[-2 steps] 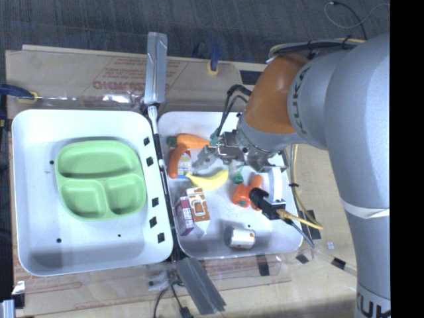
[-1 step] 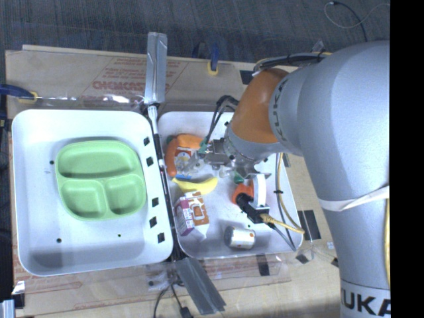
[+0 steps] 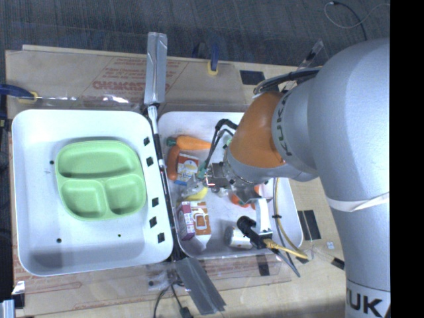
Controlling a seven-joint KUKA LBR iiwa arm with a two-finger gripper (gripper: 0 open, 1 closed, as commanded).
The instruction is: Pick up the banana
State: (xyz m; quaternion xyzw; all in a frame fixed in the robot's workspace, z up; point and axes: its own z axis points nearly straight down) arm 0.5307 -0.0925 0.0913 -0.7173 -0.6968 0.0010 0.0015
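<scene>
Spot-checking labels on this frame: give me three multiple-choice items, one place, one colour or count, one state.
1. Where does the green divided tray lie?
A. left bin
B. right bin
C. on the bench outside both bins

2. How many compartments does that tray have?
A. two
B. three
C. five

3. Where is the arm's orange band?
A. over the left bin
B. over the right bin
C. off past the cardboard

Answers: 1 A, it sits inside the left bin. 2 B, one long section above two smaller ones. 3 B, it hangs above the right bin, among the clutter.

Even overhead light, soft shadows inside the white bins (image 3: pixel 26 177); glare on the arm (image 3: pixel 351 131); slightly soft focus.
</scene>
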